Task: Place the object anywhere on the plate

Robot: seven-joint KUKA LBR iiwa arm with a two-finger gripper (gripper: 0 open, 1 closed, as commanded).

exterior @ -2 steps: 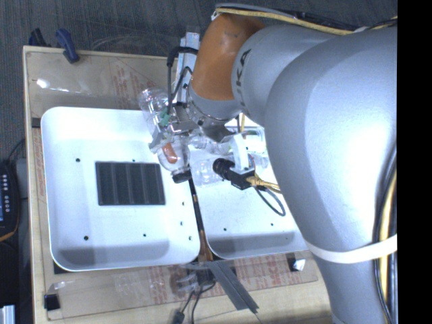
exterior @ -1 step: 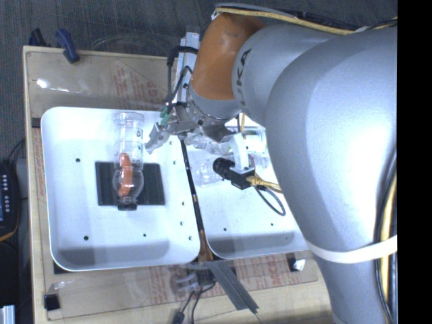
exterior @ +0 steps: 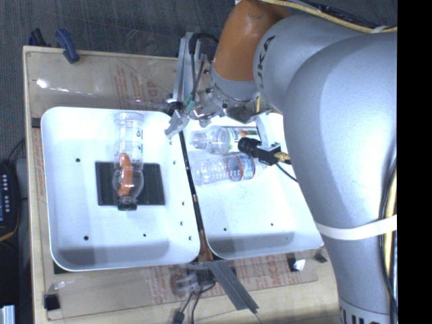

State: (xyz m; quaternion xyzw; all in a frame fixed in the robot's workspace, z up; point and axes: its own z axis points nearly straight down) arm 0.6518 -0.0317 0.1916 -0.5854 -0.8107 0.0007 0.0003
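Here we see a clear bottle (exterior: 127,159) with something orange inside it. It lies in the left bin (exterior: 61,181). Its bottom end rests on the dark plate (exterior: 152,184), and its top end points toward 12 o'clock, past the plate's edge. The plate is a flat black square near the middle of that bin.

At about 3 o'clock from the bottle, across the line where the two bins meet, is the right bin (exterior: 256,221). Two more clear bottles lie there on their sides, close together. The upper bottle (exterior: 212,140) is near the bin's top edge. The lower bottle (exterior: 223,169) has a bit of red and blue on it.

At about 1 o'clock from the plate we see the gripper (exterior: 177,123). It hangs over the top of the line between the bins. It is apart from the bottle on the plate. We cannot tell if its jaws are spread or pressed together.

The big grey arm (exterior: 337,113) with its orange band (exterior: 246,36) comes in from 3 o'clock and covers part of the right bin.
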